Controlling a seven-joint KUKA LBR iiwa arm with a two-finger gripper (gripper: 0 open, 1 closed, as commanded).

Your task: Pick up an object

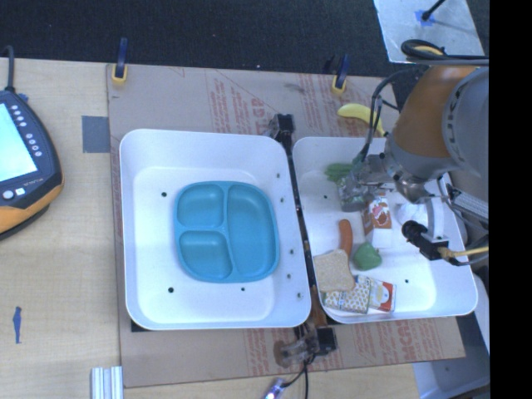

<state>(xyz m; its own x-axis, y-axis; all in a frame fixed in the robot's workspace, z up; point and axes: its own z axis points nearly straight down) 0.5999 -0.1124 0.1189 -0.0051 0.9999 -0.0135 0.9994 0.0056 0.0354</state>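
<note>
my jaws (356,191) down in right bin (449,293) by green item (337,172), can't tell if clenched, sausage (345,235), bread slice (333,269) nearby, blue plate (226,230) in left bin (150,223)

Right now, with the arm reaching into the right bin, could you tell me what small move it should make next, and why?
Probably a short straight descent. The gripper hangs at the right bin's upper left, just over a green item, while the orange sausage and bread slice lie farther down. I see nothing clamped yet.
</note>
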